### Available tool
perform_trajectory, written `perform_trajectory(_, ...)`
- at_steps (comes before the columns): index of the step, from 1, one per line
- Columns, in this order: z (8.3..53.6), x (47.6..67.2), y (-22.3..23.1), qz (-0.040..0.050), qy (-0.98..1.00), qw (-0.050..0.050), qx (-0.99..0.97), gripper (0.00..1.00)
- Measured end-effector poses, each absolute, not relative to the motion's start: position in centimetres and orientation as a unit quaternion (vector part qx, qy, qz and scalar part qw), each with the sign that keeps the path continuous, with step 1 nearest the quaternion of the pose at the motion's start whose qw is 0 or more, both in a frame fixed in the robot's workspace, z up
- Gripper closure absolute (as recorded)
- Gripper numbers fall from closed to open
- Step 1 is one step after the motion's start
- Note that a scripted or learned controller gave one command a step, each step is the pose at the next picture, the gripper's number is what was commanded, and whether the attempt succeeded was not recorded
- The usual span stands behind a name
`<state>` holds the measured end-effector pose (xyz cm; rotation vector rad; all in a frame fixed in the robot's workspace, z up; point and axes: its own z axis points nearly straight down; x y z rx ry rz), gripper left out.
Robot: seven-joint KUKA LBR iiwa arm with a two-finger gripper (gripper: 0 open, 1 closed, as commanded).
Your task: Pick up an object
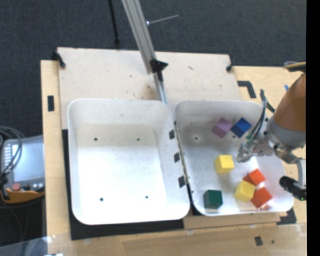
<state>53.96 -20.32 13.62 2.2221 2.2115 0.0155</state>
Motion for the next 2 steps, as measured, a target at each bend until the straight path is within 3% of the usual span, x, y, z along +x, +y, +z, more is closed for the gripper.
perform_trajectory(2, 23.4, 54.7, -20.1, 0.0019, 0.709, 0.004, 0.705, 1.00)
